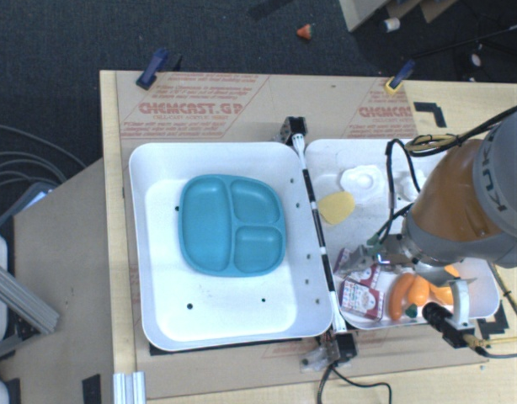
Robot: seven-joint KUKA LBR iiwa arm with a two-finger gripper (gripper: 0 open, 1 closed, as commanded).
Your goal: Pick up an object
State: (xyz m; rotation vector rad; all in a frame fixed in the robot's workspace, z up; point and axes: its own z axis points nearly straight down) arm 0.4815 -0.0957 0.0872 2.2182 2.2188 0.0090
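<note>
at the lower right of the frame the arm (461, 200) hangs low over the right bin (326, 154), its orange band and grey wrist covering most of that bin. the gripper (427, 297) sits down among the clutter near the bin's bottom edge; i cannot tell whether it is released or clenched, as the wrist hides it, and nothing can be seen held.

the likely targets lie just beside it: an orange toy (410, 295) right by the gripper, a red packet (362, 299) to its left at the bin's lower left corner, and crumpled wrappers (357, 261) just above the packet. further up the frame are a yellow piece (336, 207) against the divider and a white lump (359, 179) near the bin's top.

to do this step well, i'd judge the gripper should settle on one item, the orange toy being closest and solid, centre over it and lift straight up. the packet is flat and would probably slip. the items are crowded, so a neighbour may be dragged along.

the left bin (149, 251) holds a blue plate (233, 225) with three compartments, lying flat, well apart from the arm.

writing: the packet's print is too small to read. at the top of the frame, the board (242, 99) under the bins reads "chemcast gp" in red, repeated partly at upper right.
</note>
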